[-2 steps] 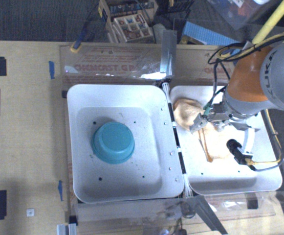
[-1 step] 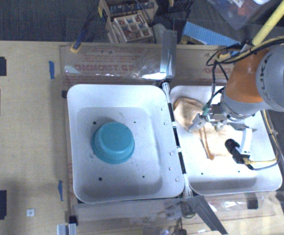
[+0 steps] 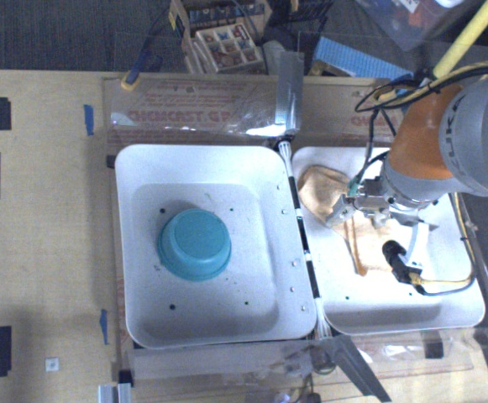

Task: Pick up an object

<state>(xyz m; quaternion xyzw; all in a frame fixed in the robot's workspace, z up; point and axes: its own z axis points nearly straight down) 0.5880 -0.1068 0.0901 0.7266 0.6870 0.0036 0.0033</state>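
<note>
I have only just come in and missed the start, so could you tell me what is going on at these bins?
The arm reaches in from the right, with its hand low over the right bin, at a tan thing lying there. It is not clear whether the hand has a grip on it. A teal bowl sits in the left bin, apart from the arm.

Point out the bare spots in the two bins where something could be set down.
Left bin: bare floor all round the teal bowl, roomiest to its right. Right bin: the near strip along its front rim is bare; the middle is crowded by the gripper, a tan lump and a brownish strip.
</note>
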